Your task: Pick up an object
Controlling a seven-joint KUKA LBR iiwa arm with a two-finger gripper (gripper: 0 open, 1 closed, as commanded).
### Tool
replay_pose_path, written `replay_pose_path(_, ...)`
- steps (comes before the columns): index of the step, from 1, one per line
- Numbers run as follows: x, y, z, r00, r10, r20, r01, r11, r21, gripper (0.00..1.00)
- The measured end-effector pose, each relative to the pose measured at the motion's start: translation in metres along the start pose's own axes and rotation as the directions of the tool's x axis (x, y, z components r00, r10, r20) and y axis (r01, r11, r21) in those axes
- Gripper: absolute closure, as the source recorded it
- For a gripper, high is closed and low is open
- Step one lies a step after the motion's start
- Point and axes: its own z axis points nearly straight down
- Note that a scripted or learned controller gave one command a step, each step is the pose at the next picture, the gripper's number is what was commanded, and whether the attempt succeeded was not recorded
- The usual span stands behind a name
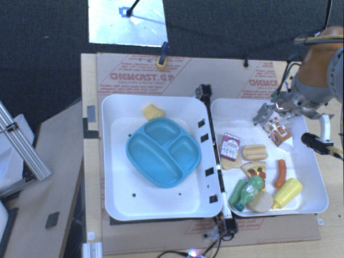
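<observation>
My gripper point(267, 114) hangs over the far part of the right bin point(314, 160), at the end of the grey arm with its orange band. Just below and to the right of it lies a small brown and white packet point(279, 134), close to the gripper; I cannot tell if they touch. Nearer the front of this bin lie a maroon box point(230, 146), a hot dog bun point(254, 152), a pizza slice point(254, 171), a red sausage point(280, 173), a yellow bottle point(287, 192), a green bottle point(246, 192) and a beige round piece point(262, 202).
The left bin point(115, 144) holds a blue divided plate point(163, 151) and a small yellow piece point(153, 112) behind it. A black clip strip point(210, 144) runs along the divide between the bins. A cable point(322, 142) juts out beside the right bin's right edge.
</observation>
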Motion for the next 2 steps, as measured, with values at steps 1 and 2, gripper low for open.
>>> replay_pose_path(1, -0.0007, 0.0017, 0.0273, 1.0, 0.0, 0.004, 0.0, 1.0, -0.017, 0.0)
replay_pose_path(2, -0.002, 0.0052, 0.0357, 1.0, -0.001, 0.007, 0.001, 1.0, -0.021, 0.0)
